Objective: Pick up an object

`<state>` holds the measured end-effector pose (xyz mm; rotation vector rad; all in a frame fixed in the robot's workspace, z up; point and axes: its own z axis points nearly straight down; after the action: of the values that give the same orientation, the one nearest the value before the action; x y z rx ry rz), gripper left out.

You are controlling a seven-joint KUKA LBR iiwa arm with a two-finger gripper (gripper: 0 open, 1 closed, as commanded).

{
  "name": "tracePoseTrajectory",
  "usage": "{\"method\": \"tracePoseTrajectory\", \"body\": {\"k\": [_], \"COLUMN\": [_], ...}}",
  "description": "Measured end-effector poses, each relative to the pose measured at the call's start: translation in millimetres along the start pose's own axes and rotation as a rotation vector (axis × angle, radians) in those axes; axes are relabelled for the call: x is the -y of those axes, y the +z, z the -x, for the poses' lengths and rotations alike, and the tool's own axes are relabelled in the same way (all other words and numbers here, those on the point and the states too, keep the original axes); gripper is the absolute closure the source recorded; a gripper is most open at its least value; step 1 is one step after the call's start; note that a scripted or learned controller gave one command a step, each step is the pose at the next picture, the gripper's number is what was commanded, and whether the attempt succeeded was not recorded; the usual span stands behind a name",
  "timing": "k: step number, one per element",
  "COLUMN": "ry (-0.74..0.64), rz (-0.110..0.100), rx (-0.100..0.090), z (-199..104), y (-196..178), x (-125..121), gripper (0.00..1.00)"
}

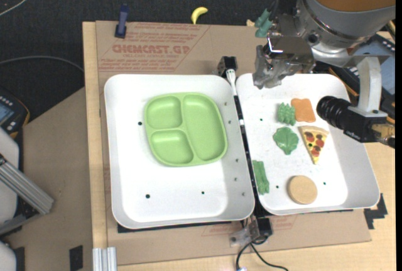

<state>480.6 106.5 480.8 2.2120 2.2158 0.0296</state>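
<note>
Gripper (269,77): I see it low over the right bin's (358,182) far left corner; whether it is spread or pinching, I cannot tell.
Right bin: pizza slice (314,143), orange block (303,110), tan disc (303,190), three green pieces (286,139).
Left bin (125,156): green divided plate (186,129), centred.

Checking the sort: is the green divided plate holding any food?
Empty. All three compartments of the green divided plate show bare green; the toy food lies in the right bin.
</note>
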Motion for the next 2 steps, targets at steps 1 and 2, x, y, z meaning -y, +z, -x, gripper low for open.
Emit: {"method": "tracePoseTrajectory", "body": {"k": [1, 2], "ry": [-0.009, 0.001], "rz": [-0.034, -0.003], "rx": [0.008, 0.0], "z": [-107.7, -96.5], "y": [126.2, -14.6], "x": [6.5, -32.2], "gripper": [1.0, 1.0]}}
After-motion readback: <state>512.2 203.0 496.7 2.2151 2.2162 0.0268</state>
